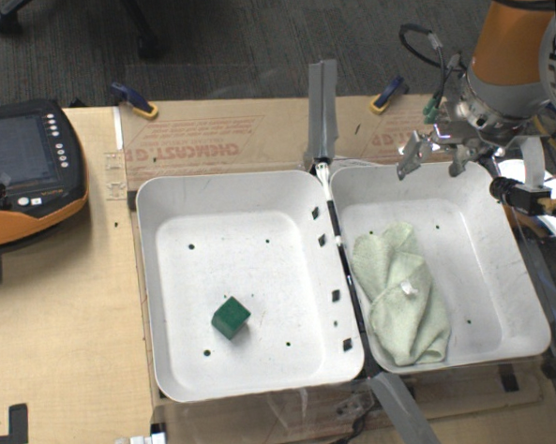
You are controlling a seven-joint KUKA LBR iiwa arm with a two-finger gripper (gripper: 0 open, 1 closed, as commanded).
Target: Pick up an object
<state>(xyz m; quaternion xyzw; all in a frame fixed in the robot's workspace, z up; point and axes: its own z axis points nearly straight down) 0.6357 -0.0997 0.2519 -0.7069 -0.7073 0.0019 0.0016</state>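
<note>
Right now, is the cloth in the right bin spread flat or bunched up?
Bunched up. The pale green cloth lies in rumpled folds along the right bin's left side.

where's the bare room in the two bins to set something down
The left bin is mostly bare around the green block. In the right bin, the floor right of the pale cloth is free. The cloth crowds that bin's divider side, and the hand hangs over its far edge.

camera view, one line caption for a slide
Open gripper above right bin holding a pale cloth; green block in left bin.
</note>
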